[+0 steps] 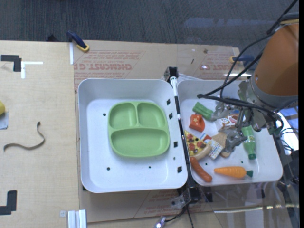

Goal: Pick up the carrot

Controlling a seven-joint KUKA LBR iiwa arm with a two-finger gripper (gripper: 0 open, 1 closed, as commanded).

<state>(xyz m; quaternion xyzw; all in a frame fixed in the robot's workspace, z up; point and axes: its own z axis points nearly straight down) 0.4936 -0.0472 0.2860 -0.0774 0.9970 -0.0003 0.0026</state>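
The carrot (231,172) is orange with a small green top at its right end. It lies flat near the front wall of the right bin (270,175). My gripper (237,133) hangs over the middle of that bin, behind the carrot and apart from it. It hovers above a pile of toy food. The grey wrist and orange band (281,61) reach in from the right and hide part of the bin's back right corner.
A red sausage (201,170) lies just left of the carrot. Behind it are a pizza slice (196,145), a red piece (197,122), a green piece (203,110) and a green bottle (250,147). The left bin (90,170) holds a green divided plate (139,128).
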